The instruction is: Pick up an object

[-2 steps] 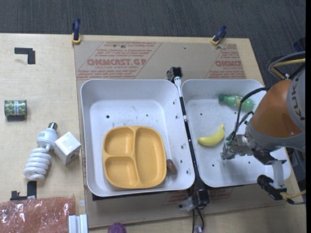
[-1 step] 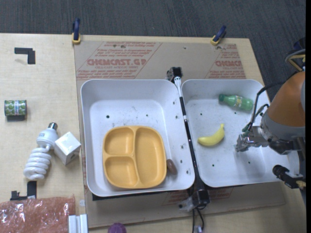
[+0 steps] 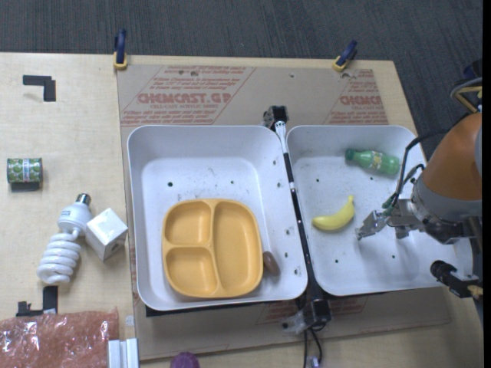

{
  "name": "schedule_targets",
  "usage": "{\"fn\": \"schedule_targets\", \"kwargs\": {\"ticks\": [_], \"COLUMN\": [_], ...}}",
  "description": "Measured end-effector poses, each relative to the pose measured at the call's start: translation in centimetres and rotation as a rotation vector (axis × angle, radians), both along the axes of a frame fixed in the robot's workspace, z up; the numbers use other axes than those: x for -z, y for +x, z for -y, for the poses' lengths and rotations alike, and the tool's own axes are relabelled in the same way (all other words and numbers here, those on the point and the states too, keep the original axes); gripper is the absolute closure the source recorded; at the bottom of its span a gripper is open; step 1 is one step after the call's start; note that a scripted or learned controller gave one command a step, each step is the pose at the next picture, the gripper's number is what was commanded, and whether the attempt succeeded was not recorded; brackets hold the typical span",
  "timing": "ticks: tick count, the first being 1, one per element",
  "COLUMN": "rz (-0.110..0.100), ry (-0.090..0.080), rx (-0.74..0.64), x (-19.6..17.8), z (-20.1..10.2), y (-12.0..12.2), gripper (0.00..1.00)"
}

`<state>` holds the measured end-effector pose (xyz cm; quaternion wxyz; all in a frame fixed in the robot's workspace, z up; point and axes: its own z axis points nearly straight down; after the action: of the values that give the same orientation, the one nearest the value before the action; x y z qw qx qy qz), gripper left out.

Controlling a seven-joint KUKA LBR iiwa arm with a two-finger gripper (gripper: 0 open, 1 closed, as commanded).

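Right now I have the gripper (image 3: 371, 227) low inside the right bin (image 3: 337, 276), just beside the banana (image 3: 335, 218), and its fingers are apart with nothing between them. That yellow banana lies on the bin floor, its stem end tilted up toward the right, close to the fingertips but apart from them as far as I can judge. Farther back in the same bin a green bottle (image 3: 373, 160) lies on its side near the rear wall. Over in the left bin (image 3: 201, 146) I see a yellow divided plate (image 3: 213, 247) with a small brown object (image 3: 271, 263) touching its right edge.
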<state>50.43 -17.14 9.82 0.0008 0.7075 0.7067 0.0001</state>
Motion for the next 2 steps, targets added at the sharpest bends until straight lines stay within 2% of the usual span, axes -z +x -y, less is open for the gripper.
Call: {"fn": "schedule_targets", "kwargs": {"ticks": [1, 2], "rz": [0.002, -0.001], "ry": [-0.001, 0.0], "rx": [-0.001, -0.004], "x": [-1.0, 0.6], "z": [0.0, 2.8], "y": [0.1, 6.1], "gripper": [1.0, 1.0]}}
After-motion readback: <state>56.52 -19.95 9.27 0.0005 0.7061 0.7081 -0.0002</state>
